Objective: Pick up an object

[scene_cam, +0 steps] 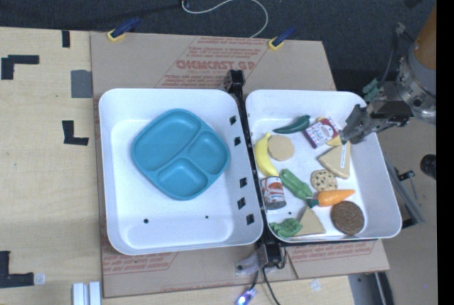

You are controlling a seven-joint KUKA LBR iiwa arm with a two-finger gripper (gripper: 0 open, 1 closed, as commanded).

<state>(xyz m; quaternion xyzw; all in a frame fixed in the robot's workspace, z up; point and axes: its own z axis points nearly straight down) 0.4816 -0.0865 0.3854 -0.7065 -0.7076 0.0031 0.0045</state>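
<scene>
two white bins sit side by side on a sheet of cardboard (213, 66) on the bench. the left bin (117, 108) has a blue divided plate (181, 153) lying flat in it, a bit left of centre. the right bin (376, 176) is where all the toy food is piled.

rundown of the right bin: a banana (264, 155) runs along the left wall, with a round tan cookie (281, 148) just beside it. a dark green pepper (292, 125) lies at the far side, and next to it there's a small maroon packet (320, 132). a wedge of cheese (335, 162) sits toward the right wall. in the middle is a green pickle-looking thing (296, 184), a chocolate chip cookie (323, 179), and an orange carrot (334, 196) just near of that. a little can (274, 193) is by the left wall, a brown round patty (347, 217) in the near right corner, and a pale triangle slice (311, 222) with some leafy green (286, 228) at the near edge.

the gripper (352, 132) comes in from the right and hangs over the far right part of the right bin, just above the cheese wedge and right of the maroon packet. it's dark and tilted, and honestly i can't tell how its tips are set from this angle. nothing visibly sits between them.
</scene>
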